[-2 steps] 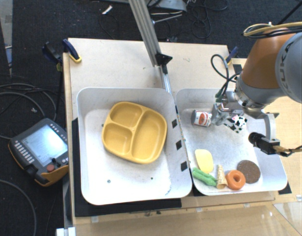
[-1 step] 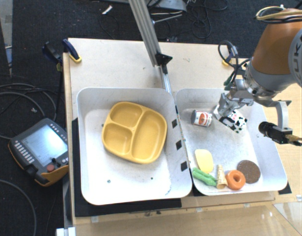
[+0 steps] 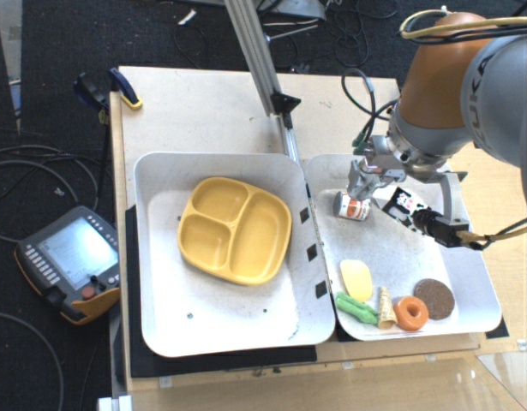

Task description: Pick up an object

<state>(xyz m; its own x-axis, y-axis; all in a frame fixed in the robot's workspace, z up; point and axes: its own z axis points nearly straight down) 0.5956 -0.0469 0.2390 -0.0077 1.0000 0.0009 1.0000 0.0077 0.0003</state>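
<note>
In the right bin [image 3: 469, 268], a small can [image 3: 352, 206] with a red and white label lies on its side near the back left corner. My gripper [image 3: 364, 187] hangs directly over it, at or just above the can's top. The grey wrist hides how the two meet. Toward the bin's front edge lie a pale yellow piece [image 3: 356, 278], a green bean pod [image 3: 356, 308], a tan wedge [image 3: 384, 308], an orange ring [image 3: 410, 312] and a brown disc [image 3: 434, 298].
A yellow divided plate [image 3: 235, 229] lies in the left bin [image 3: 160, 306]. A metal pole [image 3: 259, 50] rises at a slant behind the bins. Cables and a black bracket [image 3: 434, 223] trail from the wrist over the right bin. A teach pendant [image 3: 70, 264] sits on the floor at left.
</note>
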